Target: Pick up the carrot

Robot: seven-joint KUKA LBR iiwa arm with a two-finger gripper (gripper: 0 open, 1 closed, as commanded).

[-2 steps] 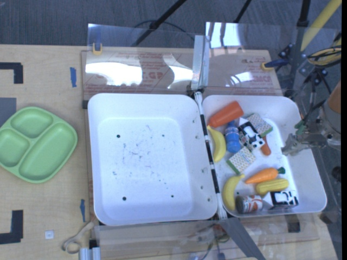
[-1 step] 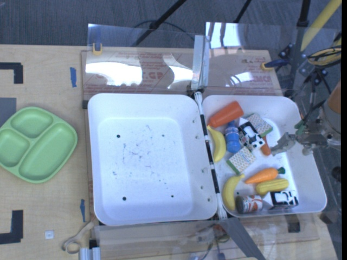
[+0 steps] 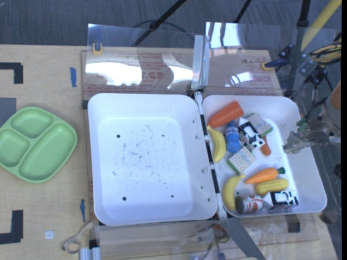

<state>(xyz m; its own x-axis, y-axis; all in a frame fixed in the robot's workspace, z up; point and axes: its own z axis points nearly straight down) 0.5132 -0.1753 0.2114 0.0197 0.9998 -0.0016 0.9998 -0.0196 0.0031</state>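
Bins come first: the left bin (image 3: 143,156) is a wide, smooth white tray, and the right bin (image 3: 310,186) holds a crowded pile of toys, probably gathered there for picking. On the bench lies a green plate (image 3: 37,143) with three sections. The gripper (image 3: 298,141) hangs at the right bin's right rim; I cannot tell how its jaws stand. The carrot (image 3: 264,175), orange and tapered with a green top, lies low in this bin, touching a yellow corn (image 3: 272,186).
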